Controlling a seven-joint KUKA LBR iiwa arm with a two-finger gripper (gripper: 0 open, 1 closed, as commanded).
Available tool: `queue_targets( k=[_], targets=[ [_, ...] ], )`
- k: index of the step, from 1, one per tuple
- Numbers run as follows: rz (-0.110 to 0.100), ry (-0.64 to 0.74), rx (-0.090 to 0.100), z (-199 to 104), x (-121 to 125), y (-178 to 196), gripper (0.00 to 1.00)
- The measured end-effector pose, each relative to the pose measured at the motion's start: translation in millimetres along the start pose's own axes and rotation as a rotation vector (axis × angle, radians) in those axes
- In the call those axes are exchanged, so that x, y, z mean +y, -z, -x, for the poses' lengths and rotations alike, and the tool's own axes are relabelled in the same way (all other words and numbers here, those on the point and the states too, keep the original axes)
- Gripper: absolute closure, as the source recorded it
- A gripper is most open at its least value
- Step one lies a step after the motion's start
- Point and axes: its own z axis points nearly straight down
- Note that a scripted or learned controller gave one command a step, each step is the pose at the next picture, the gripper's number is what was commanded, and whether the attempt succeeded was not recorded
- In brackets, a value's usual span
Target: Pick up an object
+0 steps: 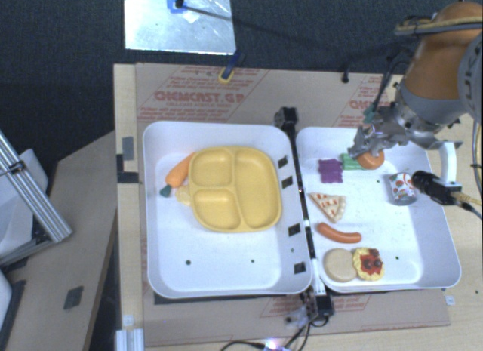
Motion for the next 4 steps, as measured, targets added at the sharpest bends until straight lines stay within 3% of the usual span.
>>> queue_targets(
  k=[2, 3, 4],
  targets=[
    [-0.003, 0.000, 0.002, -107, -16, -7, 1.00],
    [-0.002, 0.001, 0.001, -163, -10, -20, 1.00],
    [-0.003, -0.002, 0.000, -178, -21, -13, 1.00]
  ],
)
